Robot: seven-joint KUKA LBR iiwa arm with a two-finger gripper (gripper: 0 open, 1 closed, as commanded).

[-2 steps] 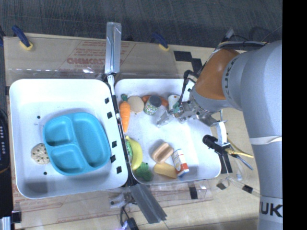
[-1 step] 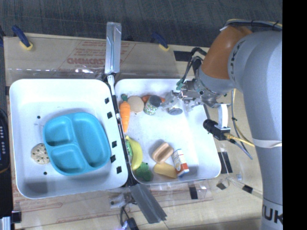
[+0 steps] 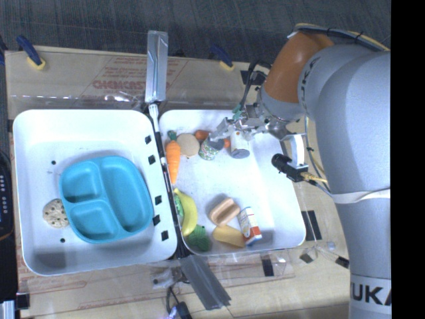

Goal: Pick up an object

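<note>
My gripper point(image 3: 230, 130) hangs over the far part of the right bin point(image 3: 279, 198), at the end of the grey arm with the orange band. Just below it stand two small cans: a green-labelled can point(image 3: 209, 151) and a silver can point(image 3: 238, 149) with an orange top. To their left lie a beige egg-shaped piece point(image 3: 188, 145), a small orange piece point(image 3: 201, 136) and a carrot point(image 3: 172, 159) along the divider. I see nothing clearly held.
The near part of the right bin holds a banana point(image 3: 188, 212), a hot dog bun point(image 3: 224, 211), a yellow wedge point(image 3: 229, 235), a small carton point(image 3: 249, 223) and a green piece point(image 3: 200, 242). The left bin point(image 3: 40, 131) bears a blue divided plate point(image 3: 106, 198) and a cookie point(image 3: 56, 213).
</note>
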